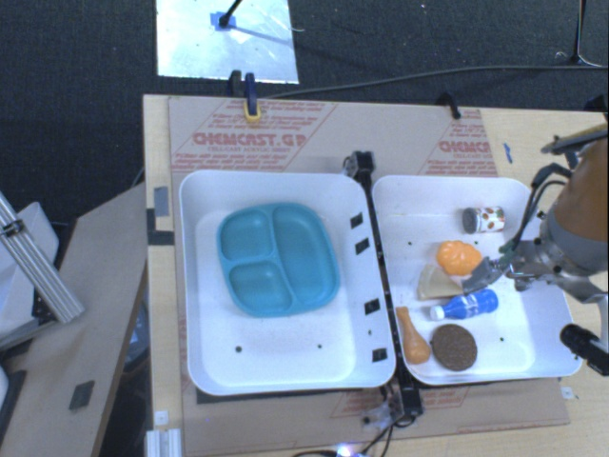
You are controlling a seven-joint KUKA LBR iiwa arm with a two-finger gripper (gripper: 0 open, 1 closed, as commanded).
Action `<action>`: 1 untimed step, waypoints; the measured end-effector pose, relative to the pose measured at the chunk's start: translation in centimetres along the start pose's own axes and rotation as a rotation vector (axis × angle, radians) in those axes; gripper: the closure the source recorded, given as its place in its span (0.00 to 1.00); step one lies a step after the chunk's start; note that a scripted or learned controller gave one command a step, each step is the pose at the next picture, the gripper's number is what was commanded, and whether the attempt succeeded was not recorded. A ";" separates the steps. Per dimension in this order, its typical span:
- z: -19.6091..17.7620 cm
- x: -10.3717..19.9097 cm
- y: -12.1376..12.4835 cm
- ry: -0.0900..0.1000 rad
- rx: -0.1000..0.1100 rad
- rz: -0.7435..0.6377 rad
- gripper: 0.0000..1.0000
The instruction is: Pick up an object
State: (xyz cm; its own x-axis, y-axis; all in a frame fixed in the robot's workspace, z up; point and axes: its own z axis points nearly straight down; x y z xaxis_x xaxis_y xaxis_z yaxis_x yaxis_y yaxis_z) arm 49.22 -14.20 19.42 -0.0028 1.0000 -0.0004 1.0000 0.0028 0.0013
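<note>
A grey robot arm reaches in from the right, its gripper [487,272] low over the right bin [409,198], just beside an orange object [459,256] and a blue bottle [466,305]; how wide it stands, and whether it grips anything, cannot be told. The bottle, lying on its side, looks light, stiff and slippery, likely best pinched across its middle. A teal divided tray [278,258] sits in the left bin [200,208].

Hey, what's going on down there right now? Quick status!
Tool low in right bin, between orange item and blue bottle. Nothing visibly held. Tan wedge and brown disc crowd close.
</note>
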 end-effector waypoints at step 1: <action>4.2 -0.2 0.2 0.001 0.003 0.002 0.00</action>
State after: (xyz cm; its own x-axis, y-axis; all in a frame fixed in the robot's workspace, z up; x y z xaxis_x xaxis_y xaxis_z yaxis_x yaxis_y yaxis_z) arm 49.38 -14.40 15.24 -0.0010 1.0000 0.0008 1.0000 0.0010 -0.0015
